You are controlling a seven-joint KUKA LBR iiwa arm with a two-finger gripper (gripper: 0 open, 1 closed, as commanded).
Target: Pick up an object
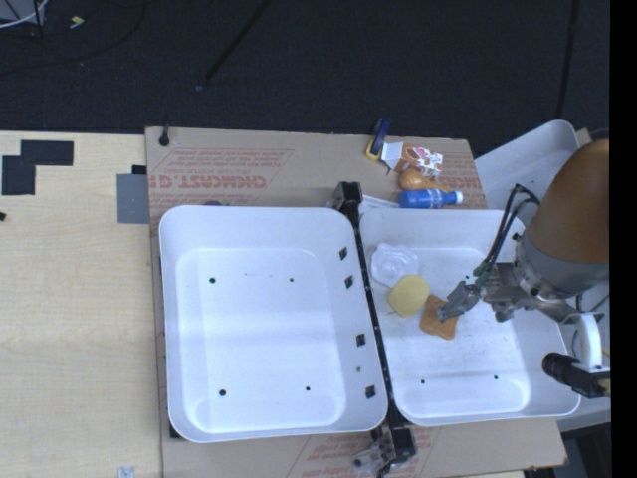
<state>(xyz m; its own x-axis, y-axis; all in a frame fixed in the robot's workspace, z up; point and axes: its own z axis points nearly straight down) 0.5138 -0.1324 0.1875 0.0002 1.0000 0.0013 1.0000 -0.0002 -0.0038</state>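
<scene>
In the right bin (478,396) lie a pale yellow round object (407,295), an orange-brown piece (437,321) just right of it, and a clear crumpled plastic item (392,264) above them. My gripper (453,307) reaches in from the right and sits low over the top right of the orange-brown piece, its dark fingertips touching or nearly touching it. The fingers look close together, but I cannot make out whether they grip the piece.
The left bin (259,406) stands beside the right one, with a black clamp bar (363,297) between them. Behind the bins on the cardboard lie a blue bottle (430,199), an orange item (413,178) and a small packet (422,156).
</scene>
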